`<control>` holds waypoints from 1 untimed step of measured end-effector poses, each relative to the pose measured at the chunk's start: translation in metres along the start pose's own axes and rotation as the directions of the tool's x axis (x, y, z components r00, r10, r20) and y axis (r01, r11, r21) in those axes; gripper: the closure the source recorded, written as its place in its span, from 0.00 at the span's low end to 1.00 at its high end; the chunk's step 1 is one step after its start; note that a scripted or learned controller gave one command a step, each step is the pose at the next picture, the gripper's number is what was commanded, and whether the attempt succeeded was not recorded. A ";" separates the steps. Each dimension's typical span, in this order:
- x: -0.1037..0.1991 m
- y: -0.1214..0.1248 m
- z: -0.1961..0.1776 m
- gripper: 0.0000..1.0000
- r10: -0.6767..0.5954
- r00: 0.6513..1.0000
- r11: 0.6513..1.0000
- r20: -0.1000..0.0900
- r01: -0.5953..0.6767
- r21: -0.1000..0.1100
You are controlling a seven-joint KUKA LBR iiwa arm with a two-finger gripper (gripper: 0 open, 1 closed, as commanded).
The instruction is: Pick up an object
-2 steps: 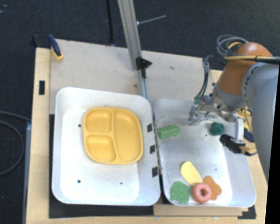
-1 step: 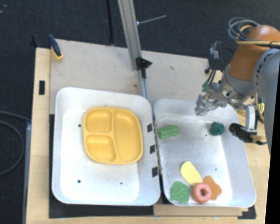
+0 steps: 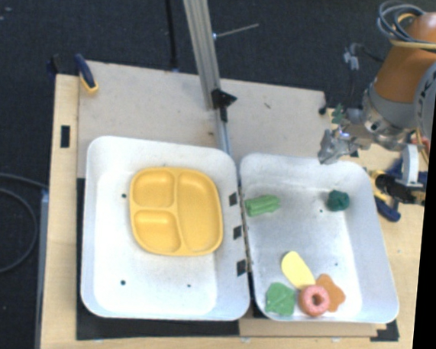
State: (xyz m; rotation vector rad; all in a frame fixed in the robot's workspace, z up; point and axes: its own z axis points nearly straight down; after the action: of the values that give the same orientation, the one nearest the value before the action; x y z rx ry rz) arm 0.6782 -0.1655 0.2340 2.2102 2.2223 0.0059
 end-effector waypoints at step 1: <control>-0.001 0.001 -0.022 1.00 0.000 1.000 1.000 -0.001 0.000 0.003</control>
State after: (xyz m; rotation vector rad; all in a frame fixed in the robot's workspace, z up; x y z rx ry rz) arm 0.6792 -0.1661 0.2556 2.2120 2.2251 0.0037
